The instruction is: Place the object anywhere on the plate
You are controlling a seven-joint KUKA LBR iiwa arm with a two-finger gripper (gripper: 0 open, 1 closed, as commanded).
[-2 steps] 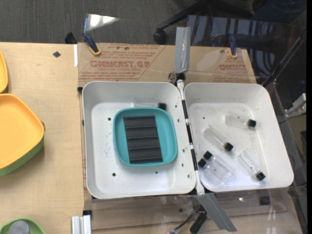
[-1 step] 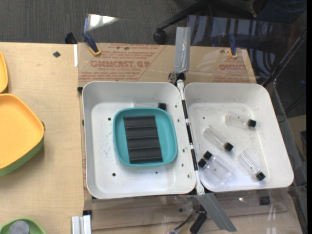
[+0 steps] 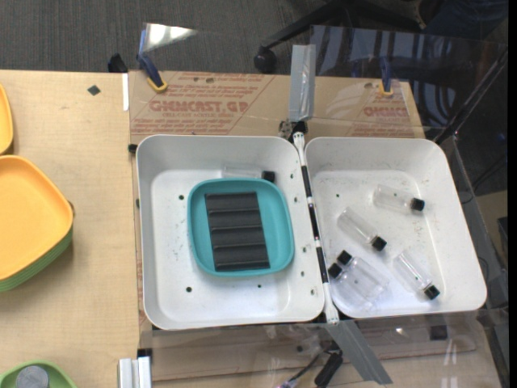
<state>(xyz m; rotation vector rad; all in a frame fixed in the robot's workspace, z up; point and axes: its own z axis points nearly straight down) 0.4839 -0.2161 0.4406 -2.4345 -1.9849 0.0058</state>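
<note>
inside, a teal squarish plate (image 3: 241, 225) holds a ridged black block (image 3: 236, 231).

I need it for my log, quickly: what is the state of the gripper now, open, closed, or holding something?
Gripper: not in view in the camera view, so its state cannot be told. The teal plate lies in the left bin; clear vials, such as one, lie in the right bin.

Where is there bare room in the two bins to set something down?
The left bin has bare floor in front of the teal plate and a strip along its left wall. The right bin's back left corner is bare; its front half is crowded with clear vials.
</note>
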